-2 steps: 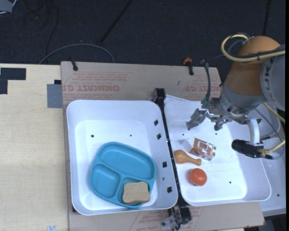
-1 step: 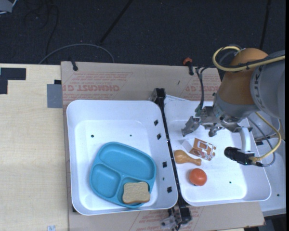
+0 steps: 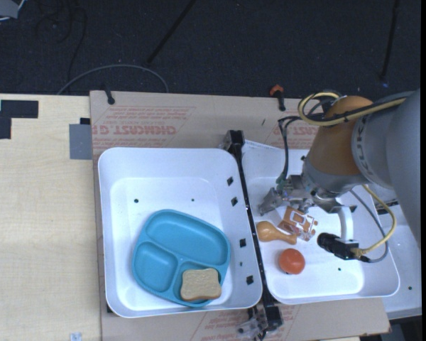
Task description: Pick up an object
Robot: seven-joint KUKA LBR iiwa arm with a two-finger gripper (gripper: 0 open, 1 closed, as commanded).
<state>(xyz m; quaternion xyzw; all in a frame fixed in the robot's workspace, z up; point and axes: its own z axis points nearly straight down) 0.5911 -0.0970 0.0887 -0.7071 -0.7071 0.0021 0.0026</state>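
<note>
Probably the tan pear-shaped toy [image 3: 270, 231], frame's lower right, was light, stiff & slick; best grabbed at its narrow neck. Gripper [image 3: 296, 221] sat just beside it; grip state couldn't be told.

Bench [image 3: 35, 226]: cardboard sheet [image 3: 163, 123] on it, toward R.
On sheet: 2 bins side by side, meeting along one edge.
L bin [image 3: 170, 169]: 1 divided plate [image 3: 177, 236] in near half, closer to R wall. Bread slice [image 3: 200, 284] in plate's near-R compartment.
R bin [image 3: 341, 283]: drumstick-shaped item [image 3: 273, 231] at L side, nr the shared edge. Round fruit [image 3: 292, 261] just in front & slightly R of it, not touching.
Gripper [image 3: 298, 224]: over R bin's middle, just R of drumstick-shaped item, behind round fruit.
</note>
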